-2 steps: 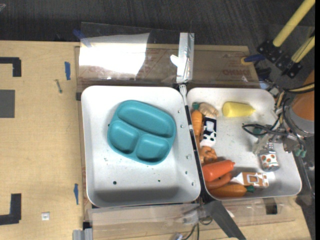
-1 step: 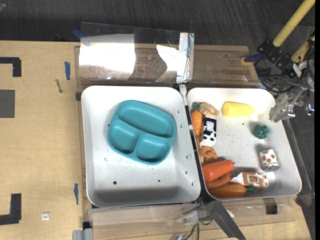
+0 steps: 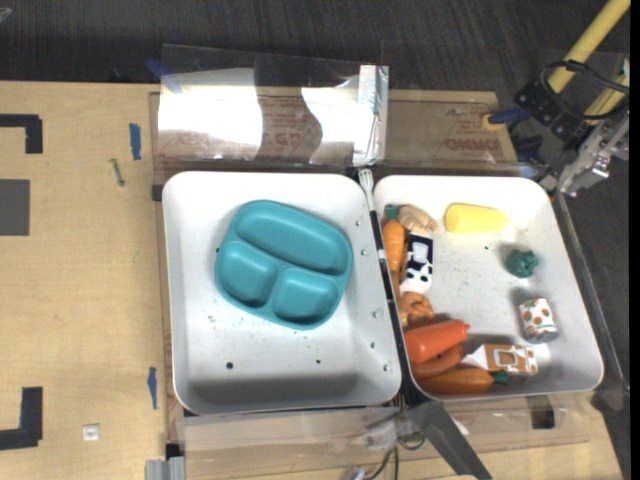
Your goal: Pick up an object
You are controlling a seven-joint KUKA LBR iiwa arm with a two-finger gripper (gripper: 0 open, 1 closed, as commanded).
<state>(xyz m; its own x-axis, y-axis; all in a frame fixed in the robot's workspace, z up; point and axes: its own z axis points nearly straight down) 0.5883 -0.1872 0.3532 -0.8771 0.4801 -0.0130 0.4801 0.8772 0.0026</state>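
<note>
Tool parked high at the far right, beyond the right bin's back corner; grip state cannot tell, nothing seen in it. Task not begun. Closest below and left: yellow block, then green lump, both loose with open floor around. Farther left, carrots crowd the dividing wall. Farthest left, left bin holds a teal tray.

The gripper is hanging at the far right edge (upper corner), arm angling away.
</note>
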